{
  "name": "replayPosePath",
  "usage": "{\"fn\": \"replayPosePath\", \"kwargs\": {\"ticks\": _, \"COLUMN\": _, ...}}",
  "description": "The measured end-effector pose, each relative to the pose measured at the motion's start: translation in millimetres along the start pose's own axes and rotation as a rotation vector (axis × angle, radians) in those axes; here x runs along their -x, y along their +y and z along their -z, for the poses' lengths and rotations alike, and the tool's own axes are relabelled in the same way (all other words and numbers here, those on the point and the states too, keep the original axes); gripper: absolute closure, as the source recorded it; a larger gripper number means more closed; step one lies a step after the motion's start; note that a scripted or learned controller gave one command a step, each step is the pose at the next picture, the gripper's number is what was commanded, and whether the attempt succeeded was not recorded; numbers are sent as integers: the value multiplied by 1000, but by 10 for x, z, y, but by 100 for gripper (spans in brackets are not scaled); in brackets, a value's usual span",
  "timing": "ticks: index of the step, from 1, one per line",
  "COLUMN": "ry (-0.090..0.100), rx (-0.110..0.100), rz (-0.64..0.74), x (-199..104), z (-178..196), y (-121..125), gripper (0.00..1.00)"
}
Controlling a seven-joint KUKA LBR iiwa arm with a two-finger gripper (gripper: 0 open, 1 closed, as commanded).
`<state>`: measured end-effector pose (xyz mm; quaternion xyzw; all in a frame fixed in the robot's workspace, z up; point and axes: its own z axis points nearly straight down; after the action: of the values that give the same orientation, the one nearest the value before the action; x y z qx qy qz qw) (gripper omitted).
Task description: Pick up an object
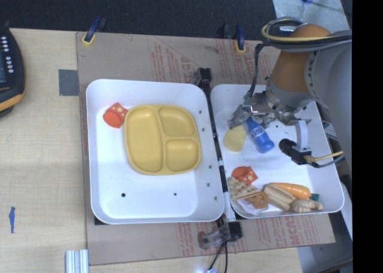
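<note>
My gripper (254,116) hangs over the upper middle of the right bin (320,164), under the orange band of the arm. A blue bottle (260,136) lies tilted right below it, its upper end tucked under the gripper body. A pale yellow piece (234,139) rests just left of the bottle. Along that bin's front edge lie a red item (243,174), a tan waffle-like piece (242,189), a carrot (291,190) and a bread-coloured roll (279,197).
In the left bin (149,206) a yellow divided plate (163,138) sits in the middle, with a red toy (115,115) to its left. A black cable part (294,149) hangs off the arm over the right bin. A clamp strip (212,134) divides the bins.
</note>
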<state>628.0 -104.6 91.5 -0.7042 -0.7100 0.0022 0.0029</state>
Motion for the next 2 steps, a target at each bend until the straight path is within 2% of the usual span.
{"fn": "replayPosePath", "kwargs": {"ticks": 1, "ry": -2, "rx": 8, "rz": -1, "x": 168, "z": 12, "y": 295, "gripper": 0}}
{"fn": "replayPosePath", "kwargs": {"ticks": 2, "ry": 0, "rx": 1, "rz": 0, "x": -97, "z": 1, "y": 78, "gripper": 0}}
